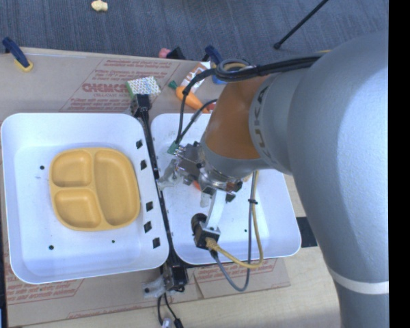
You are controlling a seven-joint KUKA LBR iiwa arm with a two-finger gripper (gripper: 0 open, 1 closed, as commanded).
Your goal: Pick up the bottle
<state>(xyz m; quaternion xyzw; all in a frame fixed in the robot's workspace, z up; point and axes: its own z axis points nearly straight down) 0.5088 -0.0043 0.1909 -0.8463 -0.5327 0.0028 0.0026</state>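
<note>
My gripper [178, 164] hangs low over the left part of the right bin [277, 234], close to the divider between the two bins. The wide grey wrist with its orange band [236, 125] covers the middle and back of that bin and hides whatever lies under it. A white bracket and a black plug [205, 238] with a yellow cable hang from the wrist over the bin's front.
The left bin [20, 251] holds a yellow divided plate [94, 187]. Behind the bins, on the cardboard, lie an orange and white object [189, 87] and a small patterned tag [143, 86]. Blue clamps sit at the back edge.
</note>
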